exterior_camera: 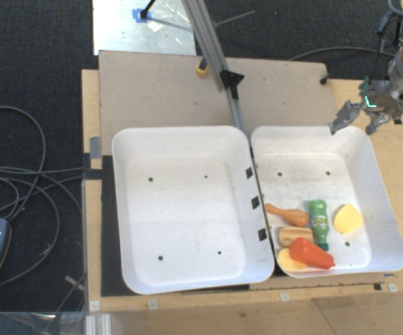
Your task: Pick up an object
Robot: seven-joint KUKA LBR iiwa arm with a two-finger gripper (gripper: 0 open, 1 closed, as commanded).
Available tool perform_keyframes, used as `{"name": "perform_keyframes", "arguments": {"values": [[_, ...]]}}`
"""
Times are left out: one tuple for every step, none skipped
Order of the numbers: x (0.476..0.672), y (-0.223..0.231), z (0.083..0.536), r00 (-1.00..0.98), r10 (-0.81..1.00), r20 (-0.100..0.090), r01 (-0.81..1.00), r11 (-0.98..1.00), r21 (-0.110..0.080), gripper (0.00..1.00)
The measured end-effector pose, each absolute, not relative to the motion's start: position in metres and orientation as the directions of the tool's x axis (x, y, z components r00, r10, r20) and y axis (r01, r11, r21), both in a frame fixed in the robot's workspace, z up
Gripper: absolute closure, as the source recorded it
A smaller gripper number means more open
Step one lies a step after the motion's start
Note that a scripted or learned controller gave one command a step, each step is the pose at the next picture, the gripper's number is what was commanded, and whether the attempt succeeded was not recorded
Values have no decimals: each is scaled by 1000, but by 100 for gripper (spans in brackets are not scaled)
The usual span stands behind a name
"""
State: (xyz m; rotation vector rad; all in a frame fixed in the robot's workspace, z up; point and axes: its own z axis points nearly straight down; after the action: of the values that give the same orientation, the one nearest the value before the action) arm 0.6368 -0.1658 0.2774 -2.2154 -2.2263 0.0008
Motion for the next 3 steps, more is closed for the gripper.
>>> {"name": "perform_keyframes", "arguments": {"values": [[637,-166,280,-7,1000,-1,1000,7,2,0],[630,-160,233,-3,1000,0,1000,3,-2,0],[635,-159,190,-3,1000,0,1000,3,-2,0]]}}
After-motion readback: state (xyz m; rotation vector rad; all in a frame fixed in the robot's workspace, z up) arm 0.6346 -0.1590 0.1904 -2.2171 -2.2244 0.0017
